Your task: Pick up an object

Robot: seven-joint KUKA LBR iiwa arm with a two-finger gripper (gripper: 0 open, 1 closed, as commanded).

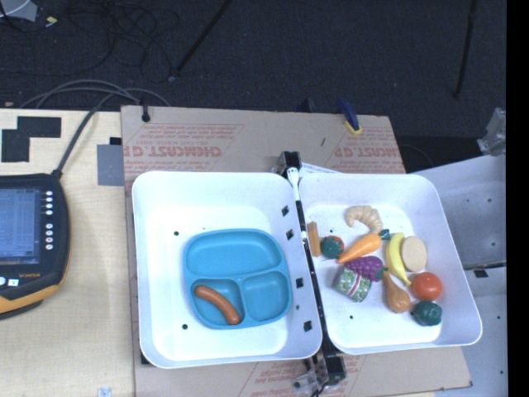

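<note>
Looking down on the bench, you had two white bins side by side on a cardboard sheet (248, 143). The left bin (157, 222) held a blue divided tray (235, 259), with a toy sausage (217, 303) lying aslant in its lower-left compartment. The things to pick sat heaped in the middle of the right bin (446, 213): a carrot (361, 248) touching purple grapes (366, 265), a banana (394, 256) just beside them, a tan croissant (364, 216) at the far side, and a red tomato (426, 285) near a dark green piece (426, 313) toward the near right corner. How the jaws stood you could not tell, nor whether they had hold of anything. A teach pendant (25, 238) rested well apart on the left.
</note>
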